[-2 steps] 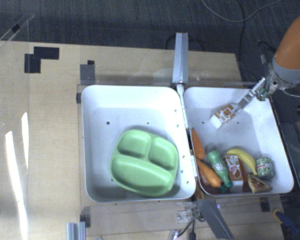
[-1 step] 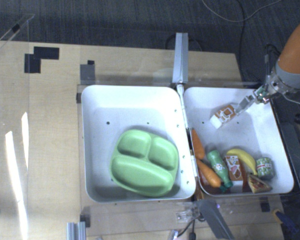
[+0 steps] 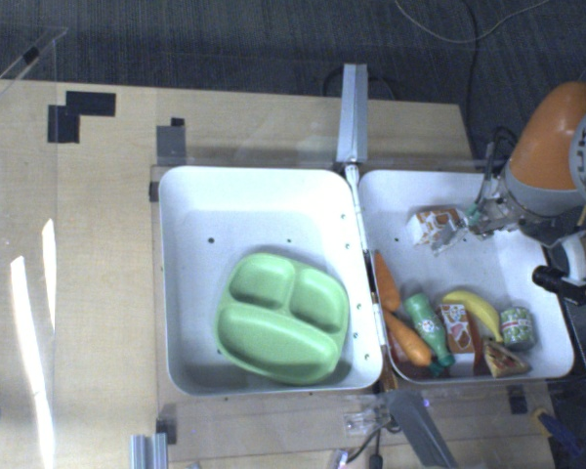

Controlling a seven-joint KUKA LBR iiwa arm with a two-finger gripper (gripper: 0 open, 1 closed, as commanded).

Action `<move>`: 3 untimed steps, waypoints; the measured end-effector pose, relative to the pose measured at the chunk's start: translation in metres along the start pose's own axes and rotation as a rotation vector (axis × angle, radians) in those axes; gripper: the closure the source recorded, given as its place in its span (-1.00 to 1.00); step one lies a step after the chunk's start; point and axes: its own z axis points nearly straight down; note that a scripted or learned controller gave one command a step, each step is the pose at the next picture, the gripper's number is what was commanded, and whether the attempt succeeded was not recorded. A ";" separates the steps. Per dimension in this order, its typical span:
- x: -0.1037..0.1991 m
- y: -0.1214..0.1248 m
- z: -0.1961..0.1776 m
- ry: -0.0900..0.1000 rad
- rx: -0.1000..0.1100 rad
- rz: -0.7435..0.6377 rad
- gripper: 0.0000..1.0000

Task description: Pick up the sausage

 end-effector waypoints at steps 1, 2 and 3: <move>0.031 -0.039 0.007 0.000 0.001 -0.026 -1.00; 0.040 -0.064 0.017 -0.005 -0.009 -0.160 -1.00; 0.044 -0.006 0.018 -0.001 -0.005 0.152 -1.00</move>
